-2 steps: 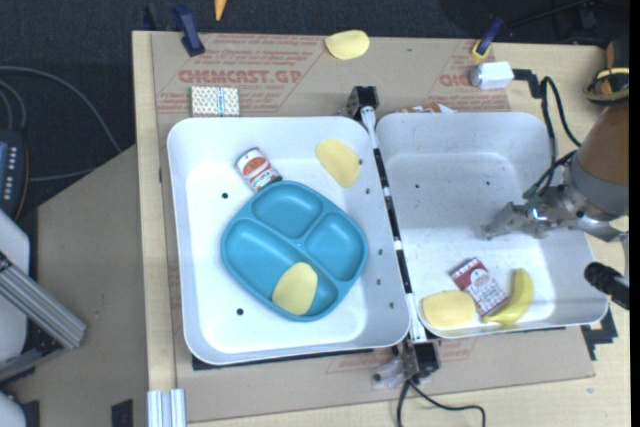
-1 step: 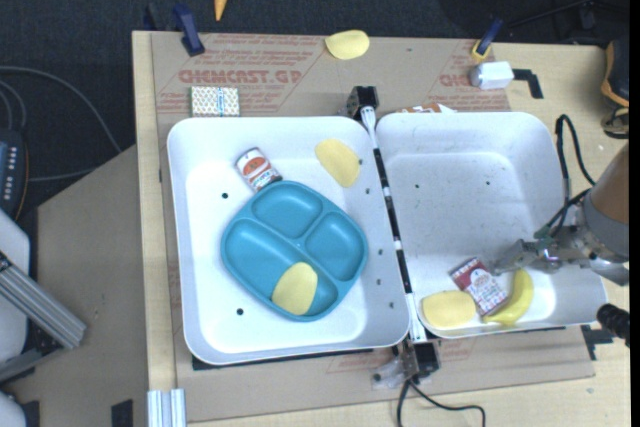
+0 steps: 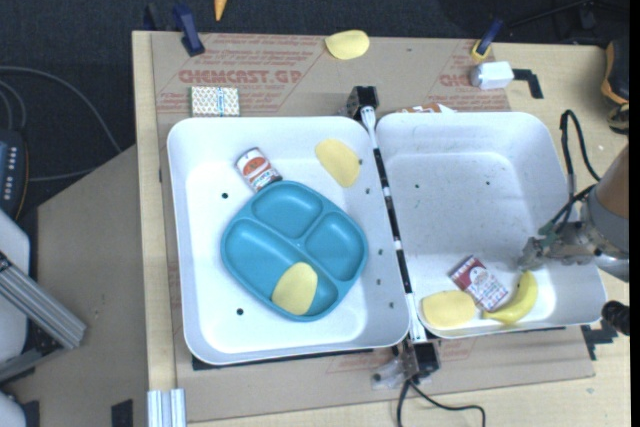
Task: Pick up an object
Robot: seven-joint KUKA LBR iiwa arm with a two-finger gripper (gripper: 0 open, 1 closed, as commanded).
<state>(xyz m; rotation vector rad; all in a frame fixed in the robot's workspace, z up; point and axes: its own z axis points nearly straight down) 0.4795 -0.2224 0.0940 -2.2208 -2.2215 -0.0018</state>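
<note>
Bench: two white bins, yellow piece.

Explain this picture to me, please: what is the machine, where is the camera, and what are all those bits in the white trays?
One camera looks down at a slant on a bench with two shallow white bins. The robot arm reaches in from the right; its gripper hovers low over the right bin, just above a banana. Nothing can be seen between its fingers, so it holds nothing that shows. Beside the banana lie a small red packet and a flat yellow piece. The left bin holds a blue divided plate with a yellow piece in one compartment, a small red and white can, and another yellow piece.
</note>
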